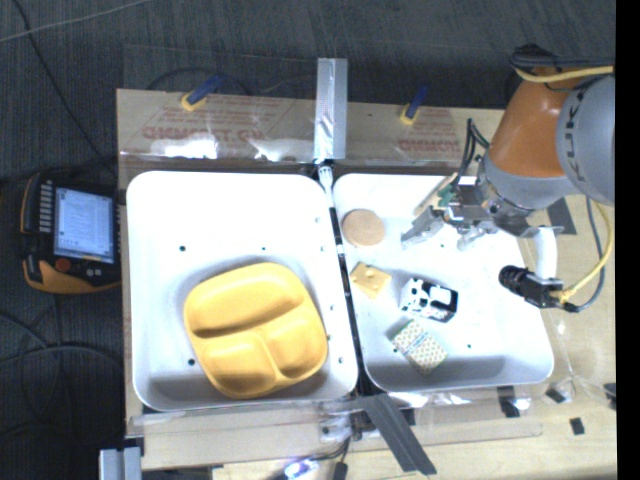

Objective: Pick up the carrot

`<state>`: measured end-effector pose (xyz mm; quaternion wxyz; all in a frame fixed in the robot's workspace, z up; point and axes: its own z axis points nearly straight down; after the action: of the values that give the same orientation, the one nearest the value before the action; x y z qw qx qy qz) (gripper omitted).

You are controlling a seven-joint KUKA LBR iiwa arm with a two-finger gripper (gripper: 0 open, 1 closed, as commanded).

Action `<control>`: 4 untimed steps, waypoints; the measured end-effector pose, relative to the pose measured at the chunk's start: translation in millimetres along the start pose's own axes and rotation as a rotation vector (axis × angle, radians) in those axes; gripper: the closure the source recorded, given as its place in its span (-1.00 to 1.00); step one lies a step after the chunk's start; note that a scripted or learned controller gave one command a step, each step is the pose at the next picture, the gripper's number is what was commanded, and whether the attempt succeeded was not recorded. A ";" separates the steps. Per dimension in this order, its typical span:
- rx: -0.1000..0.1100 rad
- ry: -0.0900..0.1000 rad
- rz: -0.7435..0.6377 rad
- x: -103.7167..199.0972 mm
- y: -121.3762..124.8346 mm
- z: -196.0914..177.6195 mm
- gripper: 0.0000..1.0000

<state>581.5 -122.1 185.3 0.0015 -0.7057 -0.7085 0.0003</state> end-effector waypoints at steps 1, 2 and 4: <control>-0.001 -0.003 0.063 12.9 55.2 -27.9 -1.00; 0.000 -0.006 0.328 -91.6 63.8 23.9 -1.00; -0.002 -0.006 0.061 -94.1 87.0 -1.3 1.00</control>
<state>668.9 -215.9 186.3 -0.0014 -0.7271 -0.6865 0.0019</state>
